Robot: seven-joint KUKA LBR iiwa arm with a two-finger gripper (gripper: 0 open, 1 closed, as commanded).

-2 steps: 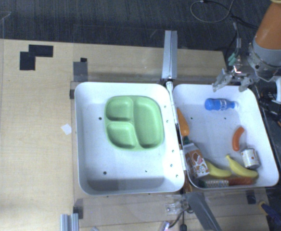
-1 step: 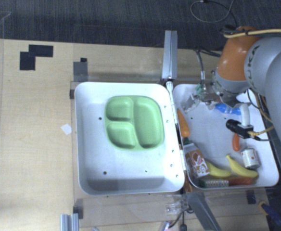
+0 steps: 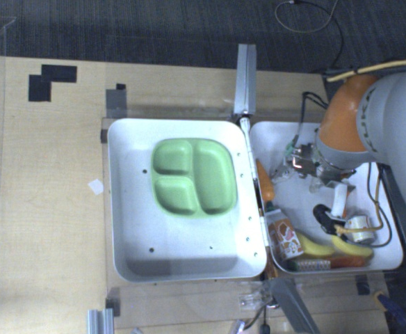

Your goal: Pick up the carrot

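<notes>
- Arm (image 3: pixel 391 117): reaches in from the right, and its bulk hangs over the right half of the right bin (image 3: pixel 293 204). We judge this a descent or approach pose over the clutter, not a carry.
- Left bin (image 3: pixel 119 186): sits flush against the right bin, sharing the centre divider wall. It holds nothing the task needs.
- Green divided plate (image 3: pixel 193 176): lies flat in the middle of the left bin, well apart from the work.
- Gripper (image 3: pixel 299 163): sits low in the upper middle of the right bin. We can't tell how far open it is, and we see nothing in its hold.
- Banana (image 3: pixel 328 246): lies along the front wall of the right bin, probably slid there into the corner clutter.
- Snack packet (image 3: pixel 285 236): sits in the front-left corner, just beside the banana's end.
- Carrot (image 3: pixel 264 181): lies lengthwise against the right bin's left wall, near the gripper but off to its left, not touching.
- Our read: the wall blocks one side of the carrot, so the grasp likely has to come from above, aligned across its width. There is a risk of clipping the divider.
</notes>
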